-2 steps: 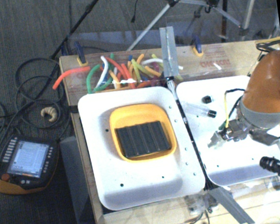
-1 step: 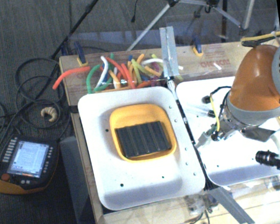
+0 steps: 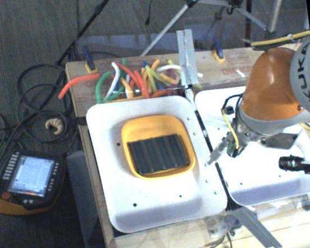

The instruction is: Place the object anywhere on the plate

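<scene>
One plate (image 3: 154, 127) in left bin (image 3: 108, 155) | end effector (image 3: 218, 153) fingers indistinct

We see a yellow plate (image 3: 154, 127) with rounded corners lying flat in the middle of the left bin (image 3: 115, 211), and on its centre rests a dark ribbed rectangular object (image 3: 158, 153), flat, its ridges running away from us, well inside the plate's rim
</scene>
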